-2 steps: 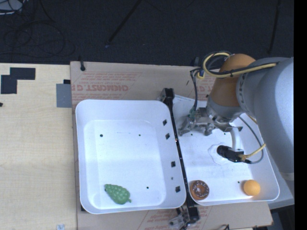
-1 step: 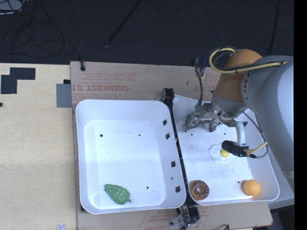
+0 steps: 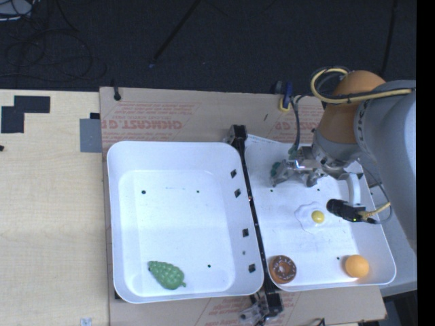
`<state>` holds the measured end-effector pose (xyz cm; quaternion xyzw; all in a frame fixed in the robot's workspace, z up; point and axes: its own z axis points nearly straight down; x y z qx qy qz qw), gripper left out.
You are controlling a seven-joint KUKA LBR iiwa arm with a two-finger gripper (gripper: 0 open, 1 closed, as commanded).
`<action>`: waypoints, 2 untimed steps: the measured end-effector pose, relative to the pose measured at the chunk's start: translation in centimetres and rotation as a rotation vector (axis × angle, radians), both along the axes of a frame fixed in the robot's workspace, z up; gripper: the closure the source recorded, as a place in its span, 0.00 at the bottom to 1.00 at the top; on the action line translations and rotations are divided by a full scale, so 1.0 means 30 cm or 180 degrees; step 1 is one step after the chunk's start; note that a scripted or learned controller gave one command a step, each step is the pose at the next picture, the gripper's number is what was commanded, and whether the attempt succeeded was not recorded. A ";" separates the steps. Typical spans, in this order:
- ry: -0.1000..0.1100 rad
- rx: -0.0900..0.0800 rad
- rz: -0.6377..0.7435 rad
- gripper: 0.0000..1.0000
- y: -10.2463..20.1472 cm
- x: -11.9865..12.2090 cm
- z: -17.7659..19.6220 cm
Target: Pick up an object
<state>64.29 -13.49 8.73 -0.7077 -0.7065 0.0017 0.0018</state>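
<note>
The arm (image 3: 380,134) reached in from the right and hung over the far part of the right bin (image 3: 384,267), its gripper (image 3: 293,171) low above the bin floor near the far left corner, just beside the divider (image 3: 246,202) between the two bins. How wide the pincer stood could not be told from this slant, since the metal parts blurred together; a small greenish bit (image 3: 279,169) showed at its left tip, but whether that was a held thing or part of the tool was unclear, so no grasp could be claimed. The loose things lay apart from it: a fried-egg toy (image 3: 314,216) sat near the middle of the right bin, nearer than the gripper and to its right; a chocolate doughnut (image 3: 283,269) rested at the near left corner of that bin; an orange ball (image 3: 356,266) lay at the near right corner. A green bunch of grapes (image 3: 166,275) lay alone at the near edge of the left bin (image 3: 119,182), well apart from the arm. Judged from this, the task stood at the approach or attempted grasp, with nothing plainly lifted. The next move would call for closing on whatever lay under the tip and rising to test the hold, or else shifting toward the egg toy, the closest clear target, and descending squarely over it.
</note>
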 end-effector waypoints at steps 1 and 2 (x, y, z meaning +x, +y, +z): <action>0.0008 0.0007 -0.0001 0.00 0.106 -0.155 -0.001; -0.0020 0.0001 0.0013 0.00 0.148 0.009 0.002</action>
